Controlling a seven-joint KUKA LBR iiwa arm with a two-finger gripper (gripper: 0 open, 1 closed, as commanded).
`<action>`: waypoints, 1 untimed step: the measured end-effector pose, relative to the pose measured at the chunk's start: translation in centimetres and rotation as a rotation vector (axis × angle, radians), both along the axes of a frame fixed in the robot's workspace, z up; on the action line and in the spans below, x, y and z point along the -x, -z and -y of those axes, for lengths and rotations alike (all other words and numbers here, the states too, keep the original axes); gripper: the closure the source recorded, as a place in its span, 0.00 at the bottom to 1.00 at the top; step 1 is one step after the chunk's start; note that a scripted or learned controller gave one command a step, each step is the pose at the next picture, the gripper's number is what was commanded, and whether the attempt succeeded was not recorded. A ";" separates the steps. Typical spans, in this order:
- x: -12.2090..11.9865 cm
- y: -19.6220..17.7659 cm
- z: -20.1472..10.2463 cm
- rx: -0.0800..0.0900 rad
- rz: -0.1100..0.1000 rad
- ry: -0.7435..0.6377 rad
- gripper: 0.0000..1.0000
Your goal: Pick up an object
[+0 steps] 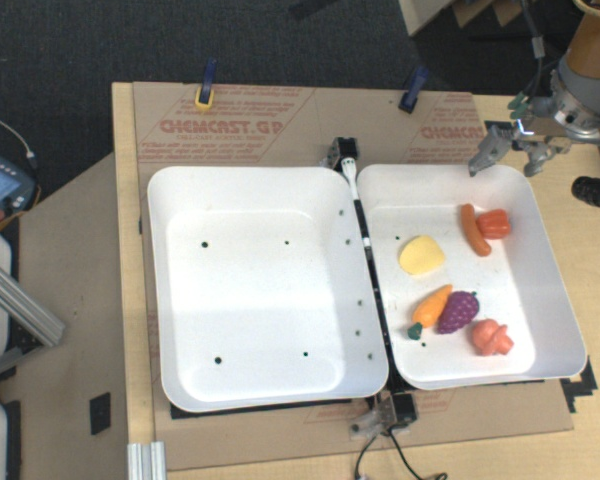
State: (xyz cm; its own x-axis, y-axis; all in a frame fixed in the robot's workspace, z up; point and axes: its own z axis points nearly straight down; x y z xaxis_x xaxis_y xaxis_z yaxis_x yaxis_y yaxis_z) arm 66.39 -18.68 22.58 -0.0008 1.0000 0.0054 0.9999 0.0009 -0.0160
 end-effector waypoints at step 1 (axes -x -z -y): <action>0.0 11.9 -1.6 0.002 0.005 0.000 0.00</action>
